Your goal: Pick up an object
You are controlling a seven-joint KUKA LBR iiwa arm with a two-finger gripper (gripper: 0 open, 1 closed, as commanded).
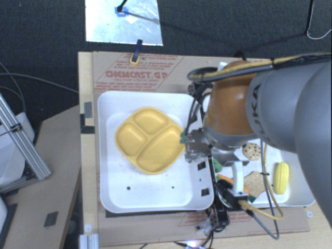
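Note:
A yellow three-compartment plate [149,139] lies in the left white bin [119,191]. The right bin [298,198] holds a yellow corn cob [281,177], a round cracker [251,150], a tan biscuit [254,182] and small orange and green pieces [224,179]. My arm, grey with an orange band [233,108], hangs over the wall between the bins. The gripper [193,150] sits low at the plate's right edge, its fingers hidden under the wrist.
Brown cardboard [140,71] lies under both bins. A shiny foil sheet [123,13] is at the back. Cables [259,211] trail along the front of the right bin. A metal frame [21,139] stands at the left.

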